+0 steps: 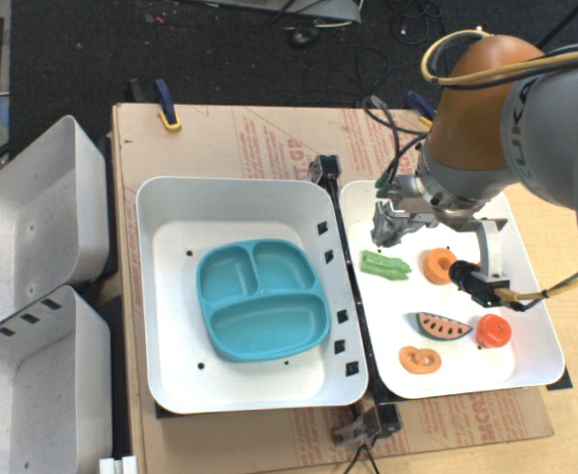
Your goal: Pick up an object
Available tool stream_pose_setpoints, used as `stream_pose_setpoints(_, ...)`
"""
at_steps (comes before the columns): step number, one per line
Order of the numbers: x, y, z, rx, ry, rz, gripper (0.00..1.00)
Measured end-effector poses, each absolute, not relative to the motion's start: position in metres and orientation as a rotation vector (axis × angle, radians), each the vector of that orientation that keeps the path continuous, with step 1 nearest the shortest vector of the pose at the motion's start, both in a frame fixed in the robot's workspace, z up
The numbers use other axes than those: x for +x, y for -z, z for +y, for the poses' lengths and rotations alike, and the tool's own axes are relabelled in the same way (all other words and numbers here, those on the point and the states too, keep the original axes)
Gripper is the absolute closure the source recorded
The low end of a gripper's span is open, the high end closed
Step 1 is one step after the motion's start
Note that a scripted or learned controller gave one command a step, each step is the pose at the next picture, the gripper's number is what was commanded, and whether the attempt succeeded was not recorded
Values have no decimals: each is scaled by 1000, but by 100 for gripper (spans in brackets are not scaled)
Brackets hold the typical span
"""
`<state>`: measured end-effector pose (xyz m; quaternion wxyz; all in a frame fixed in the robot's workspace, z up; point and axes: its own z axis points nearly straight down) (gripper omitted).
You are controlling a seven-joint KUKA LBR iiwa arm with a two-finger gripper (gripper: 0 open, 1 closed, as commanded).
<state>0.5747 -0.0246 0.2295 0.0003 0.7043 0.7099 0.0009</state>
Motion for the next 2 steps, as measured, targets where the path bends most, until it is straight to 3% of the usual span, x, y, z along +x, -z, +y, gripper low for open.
stream_pose_setpoints(1, 593, -231, 36, 2211, -5, 2232, 100)
stream_pose_setpoints(2, 598, -240, 97, 2211, -5, 2232, 100)
